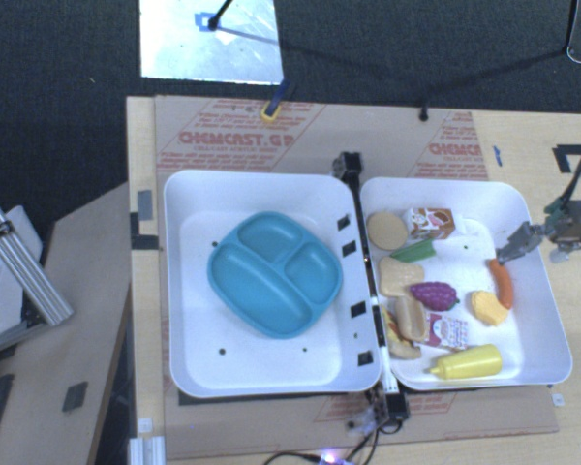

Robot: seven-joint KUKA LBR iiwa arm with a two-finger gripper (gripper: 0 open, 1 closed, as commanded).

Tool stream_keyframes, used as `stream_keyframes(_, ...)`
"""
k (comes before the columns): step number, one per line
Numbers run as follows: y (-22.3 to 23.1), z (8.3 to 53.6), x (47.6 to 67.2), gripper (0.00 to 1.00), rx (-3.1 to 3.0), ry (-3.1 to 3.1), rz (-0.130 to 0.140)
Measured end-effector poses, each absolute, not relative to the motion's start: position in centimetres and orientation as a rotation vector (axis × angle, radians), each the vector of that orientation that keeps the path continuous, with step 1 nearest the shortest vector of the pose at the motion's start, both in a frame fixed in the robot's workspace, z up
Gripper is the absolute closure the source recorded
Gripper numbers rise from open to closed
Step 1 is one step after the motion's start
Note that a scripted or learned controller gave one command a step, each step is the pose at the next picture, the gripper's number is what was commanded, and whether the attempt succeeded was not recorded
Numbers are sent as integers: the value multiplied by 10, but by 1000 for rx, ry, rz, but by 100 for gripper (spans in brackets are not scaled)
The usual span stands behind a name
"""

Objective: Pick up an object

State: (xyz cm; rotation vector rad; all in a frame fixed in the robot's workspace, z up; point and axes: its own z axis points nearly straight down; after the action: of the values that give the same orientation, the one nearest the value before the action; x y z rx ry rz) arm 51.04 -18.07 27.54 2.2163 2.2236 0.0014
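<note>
Grey robot gripper point(519, 243) at the right edge of the view.

Little of the robot shows. Its visible end is made of pale grey metal parts: a blocky cluster of light grey and silver pieces, with a slim grey finger point(516, 244) tapering to a darker, narrow tip. A small greenish patch sits on the block near its top. Thin dark cables or rods rise from the block and run up along the edge of the view. The surfaces look matte and slightly blurred, so screws and markings cannot be made out.
</note>
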Motion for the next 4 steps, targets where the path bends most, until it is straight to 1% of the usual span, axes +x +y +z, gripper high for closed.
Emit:
stream_keyframes(2,-173,157,501,0,2222,2225,-2)
stream_keyframes(3,-177,115,505,0,2221,2223,1)
stream_keyframes(4,-178,91,512,0,2205,2211,17)
